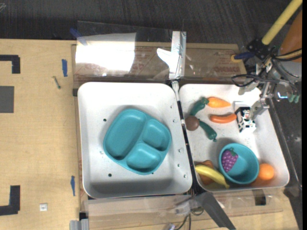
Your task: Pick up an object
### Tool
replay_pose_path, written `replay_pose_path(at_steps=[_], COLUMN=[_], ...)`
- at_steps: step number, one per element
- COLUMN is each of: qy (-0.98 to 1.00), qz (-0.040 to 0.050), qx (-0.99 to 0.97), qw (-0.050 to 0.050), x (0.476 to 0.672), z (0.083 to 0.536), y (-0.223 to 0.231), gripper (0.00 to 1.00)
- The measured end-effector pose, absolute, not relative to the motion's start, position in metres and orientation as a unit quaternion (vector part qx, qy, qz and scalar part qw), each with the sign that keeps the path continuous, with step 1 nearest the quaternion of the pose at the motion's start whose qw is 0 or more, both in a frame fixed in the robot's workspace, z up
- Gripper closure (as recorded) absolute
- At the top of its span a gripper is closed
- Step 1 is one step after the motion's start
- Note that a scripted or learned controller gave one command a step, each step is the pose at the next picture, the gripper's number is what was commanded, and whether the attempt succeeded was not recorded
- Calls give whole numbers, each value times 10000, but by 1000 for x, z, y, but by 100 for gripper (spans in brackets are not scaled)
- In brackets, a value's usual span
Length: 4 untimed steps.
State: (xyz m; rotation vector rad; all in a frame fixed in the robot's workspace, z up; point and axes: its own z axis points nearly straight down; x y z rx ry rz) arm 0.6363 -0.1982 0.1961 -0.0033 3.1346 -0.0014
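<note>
Claw (pixel 247 119) sits over the upper right part of the right bin (pixel 280 150), w/ the arm's wrist hardware above it at the bin's top right corner; can't tell its state from this angle, and nothing visible in it.

Left bin (pixel 91 128) holds a teal divided plate (pixel 138 140), three compartments, lying flat near the middle.

In the right bin: blue bowl (pixel 242 169) at the lower centre w/ purple grapes (pixel 230 160) inside. Banana (pixel 212 175) lies just left of the bowl, touching it. Carrot (pixel 213 102) near the top, an orange-red piece (pixel 222 119) right below it, just left of the claw. Dark green piece (pixel 208 129) mid-bin. Orange (pixel 266 171) beside the bowl's right. Small brown round item (pixel 192 123) at the bin's left wall.
</note>
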Motion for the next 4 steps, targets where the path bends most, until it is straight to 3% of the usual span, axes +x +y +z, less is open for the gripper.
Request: replay_pose_path(at_steps=[1, 2, 3, 4], qy=[9992, 9999, 9980, 9975], qz=[-12, 6, -1, 1], qx=[-390, 111, 632, 706], qw=[48, 52, 69, 57], x=[642, 593, 605, 553], z=[100, 89, 89, 90], y=[-182, -121, -93, -100], gripper=[0, 0, 0, 0])
